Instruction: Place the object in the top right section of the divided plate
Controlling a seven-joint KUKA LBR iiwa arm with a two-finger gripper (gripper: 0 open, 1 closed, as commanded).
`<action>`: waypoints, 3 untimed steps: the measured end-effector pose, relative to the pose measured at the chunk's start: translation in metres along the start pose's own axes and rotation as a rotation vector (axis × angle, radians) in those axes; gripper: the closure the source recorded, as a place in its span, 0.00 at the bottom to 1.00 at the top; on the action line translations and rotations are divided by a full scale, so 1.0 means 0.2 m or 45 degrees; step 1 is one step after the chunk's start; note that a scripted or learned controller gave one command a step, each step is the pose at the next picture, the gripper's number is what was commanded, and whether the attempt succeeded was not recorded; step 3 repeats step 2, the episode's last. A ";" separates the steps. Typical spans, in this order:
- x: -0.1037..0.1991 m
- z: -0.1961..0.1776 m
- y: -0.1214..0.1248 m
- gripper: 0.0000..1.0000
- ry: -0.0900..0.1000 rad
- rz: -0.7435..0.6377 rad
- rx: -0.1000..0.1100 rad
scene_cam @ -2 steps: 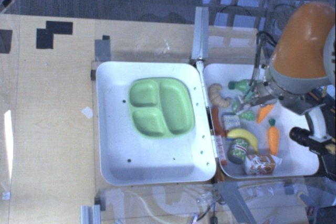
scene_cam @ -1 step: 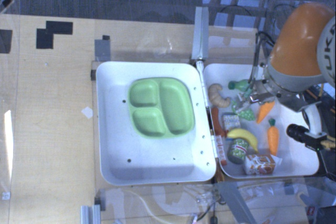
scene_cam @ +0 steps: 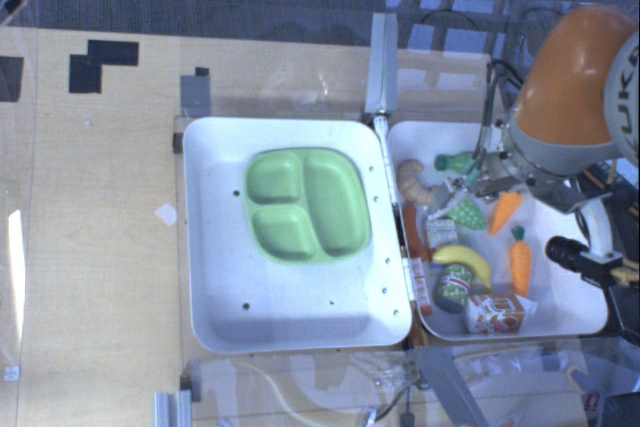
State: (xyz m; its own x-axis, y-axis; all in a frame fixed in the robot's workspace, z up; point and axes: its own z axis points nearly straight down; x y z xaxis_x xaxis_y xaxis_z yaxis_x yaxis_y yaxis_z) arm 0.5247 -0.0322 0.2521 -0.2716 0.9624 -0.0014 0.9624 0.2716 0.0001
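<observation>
Green divided plate (scene_cam: 305,204) in left bin, well apart from tool (scene_cam: 478,177).

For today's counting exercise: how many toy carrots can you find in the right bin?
2. One carrot lies tilted just under the arm; the other carrot lies upright below it, right of the banana. The arm may hide more.

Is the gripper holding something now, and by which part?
It cannot be told: the gripper is low among the toy foods in the right bin.
</observation>
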 end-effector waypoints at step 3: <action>0.00 -0.04 0.01 0.00 -0.002 -0.008 0.000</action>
